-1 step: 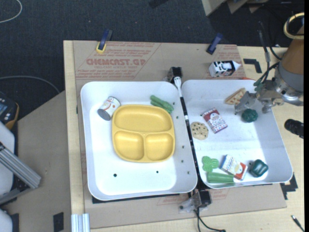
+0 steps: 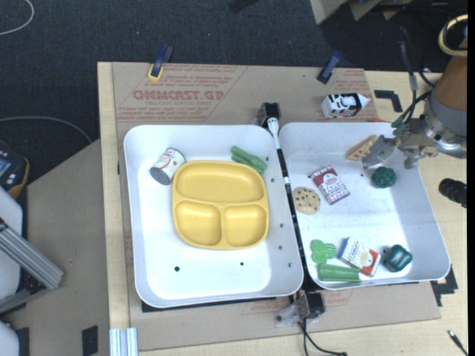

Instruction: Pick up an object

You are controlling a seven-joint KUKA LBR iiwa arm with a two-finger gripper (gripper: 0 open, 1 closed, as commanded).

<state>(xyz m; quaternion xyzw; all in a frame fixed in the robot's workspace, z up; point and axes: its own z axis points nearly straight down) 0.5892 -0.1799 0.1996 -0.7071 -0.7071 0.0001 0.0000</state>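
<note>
My gripper [image 2: 393, 156] hangs over the far right part of the right bin [image 2: 415, 221], its two grey fingers spread apart with nothing held between them. Just in front of the fingertips a dark green round toy [image 2: 384, 177] lies on the bin floor. A tan cracker slice [image 2: 361, 149] lies to the left of the left finger [image 2: 377, 151]. Further left are a red packet [image 2: 329, 185] and a cookie [image 2: 306, 199].
The right bin's near edge holds a green toy [image 2: 322, 251], a green vegetable [image 2: 338, 272], a small carton [image 2: 358, 255] and a dark green piece [image 2: 397, 258]. The left bin [image 2: 148, 258] holds a yellow divided plate [image 2: 220, 202], a can [image 2: 167, 165] and a green bean [image 2: 248, 158]. A cow-patterned carton [image 2: 345, 104] stands behind the bins.
</note>
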